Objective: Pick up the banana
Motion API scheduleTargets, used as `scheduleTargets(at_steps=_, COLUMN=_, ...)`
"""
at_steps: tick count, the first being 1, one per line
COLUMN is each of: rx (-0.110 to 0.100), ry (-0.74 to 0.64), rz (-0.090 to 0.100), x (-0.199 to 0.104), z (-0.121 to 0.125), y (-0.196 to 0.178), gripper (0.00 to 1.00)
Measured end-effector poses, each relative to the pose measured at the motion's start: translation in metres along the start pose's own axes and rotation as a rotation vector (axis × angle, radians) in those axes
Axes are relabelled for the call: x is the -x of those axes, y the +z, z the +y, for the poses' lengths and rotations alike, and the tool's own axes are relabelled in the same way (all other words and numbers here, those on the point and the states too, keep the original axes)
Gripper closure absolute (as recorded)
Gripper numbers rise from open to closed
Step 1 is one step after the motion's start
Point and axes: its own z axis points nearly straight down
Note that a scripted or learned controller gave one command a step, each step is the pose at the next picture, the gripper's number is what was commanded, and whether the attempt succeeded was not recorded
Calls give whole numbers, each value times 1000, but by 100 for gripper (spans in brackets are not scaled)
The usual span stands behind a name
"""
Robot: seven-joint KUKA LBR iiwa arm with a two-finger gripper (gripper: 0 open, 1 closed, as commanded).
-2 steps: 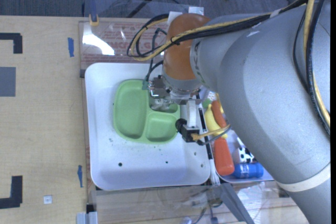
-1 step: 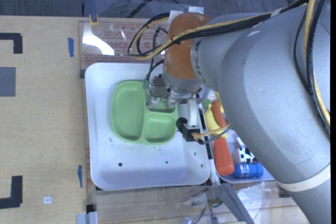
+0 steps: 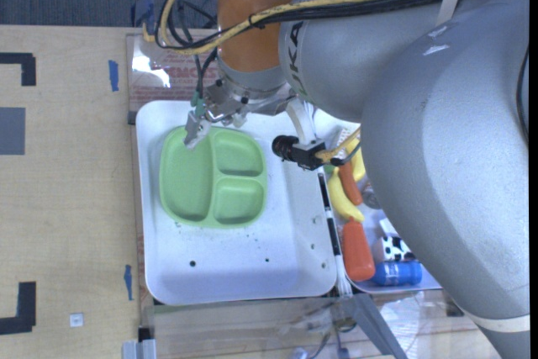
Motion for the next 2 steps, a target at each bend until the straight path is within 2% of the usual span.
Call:
scheduleTargets(at_steps=1, rx=-4, ry=-345, rz=2, x=-44, z=-113, y=-44, gripper=0)
scheduleTargets(at_steps=2, rx=0, ry=-341, rz=2, x=-42, z=-112, y=-54, gripper=100)
